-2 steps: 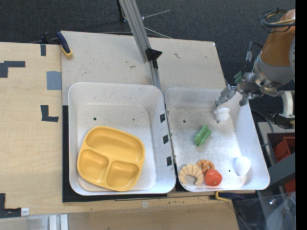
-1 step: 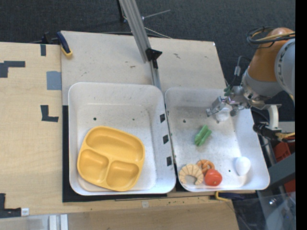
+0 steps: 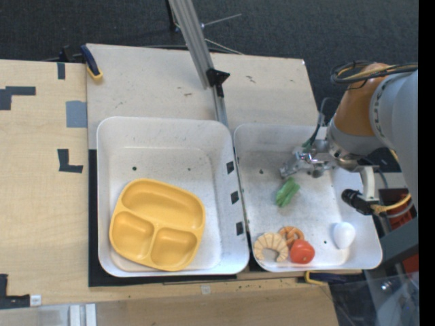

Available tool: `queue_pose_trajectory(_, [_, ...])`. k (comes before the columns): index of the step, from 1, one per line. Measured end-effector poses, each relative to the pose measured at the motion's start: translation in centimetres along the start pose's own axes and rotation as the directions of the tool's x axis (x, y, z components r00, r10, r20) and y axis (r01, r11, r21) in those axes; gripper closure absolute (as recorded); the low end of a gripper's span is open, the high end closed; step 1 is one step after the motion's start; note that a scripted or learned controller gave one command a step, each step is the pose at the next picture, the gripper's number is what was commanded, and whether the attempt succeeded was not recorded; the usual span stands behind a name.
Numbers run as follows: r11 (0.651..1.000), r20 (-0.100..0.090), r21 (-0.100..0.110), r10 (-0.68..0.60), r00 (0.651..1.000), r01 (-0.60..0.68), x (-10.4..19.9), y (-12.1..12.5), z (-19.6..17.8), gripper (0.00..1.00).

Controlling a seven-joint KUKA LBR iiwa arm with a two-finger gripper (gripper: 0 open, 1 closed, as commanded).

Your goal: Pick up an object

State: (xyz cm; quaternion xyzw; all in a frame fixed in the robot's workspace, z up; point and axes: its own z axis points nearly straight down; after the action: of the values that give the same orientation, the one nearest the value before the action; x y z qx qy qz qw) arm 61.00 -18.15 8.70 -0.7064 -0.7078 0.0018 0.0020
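The right bin (image 3: 272, 145) holds a green pepper-like object (image 3: 287, 193) near its middle. A beige croissant-like piece (image 3: 271, 246), a small orange pretzel-like piece (image 3: 291, 233) and a red tomato (image 3: 302, 252) lie along its front edge. A white egg-shaped object (image 3: 343, 234) rests at the front right. My gripper (image 3: 302, 163) hangs low over the right bin, just above and slightly right of the green object, its metal fingers pointing left. Nothing shows between them.
The left bin (image 3: 163, 141) carries a yellow divided plate (image 3: 158, 223) in its front left part. A grey metal pole (image 3: 194, 36) slants in from the top to the seam between the bins. The arm's orange band (image 3: 353, 111) sits over the right bin's right rim.
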Motion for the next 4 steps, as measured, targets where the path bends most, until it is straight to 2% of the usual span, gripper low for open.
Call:
queue_pose_trajectory(1, [1.0,0.001,-0.003,-0.002,1.0,0.002,0.0,0.1,-1.4,1.0])
queue_pose_trajectory(2, [1.0,0.002,-0.01,0.0,1.0,0.0,0.4,-0.6,-7.2,1.0])
queue_pose_trajectory(3, [1.0,0.001,-0.009,0.001,1.0,-0.001,0.2,-0.8,-11.6,1.0])
queue_pose_trajectory(4, [1.0,0.002,-0.011,0.0,1.0,0.0,0.5,-0.2,-17.8,1.0])
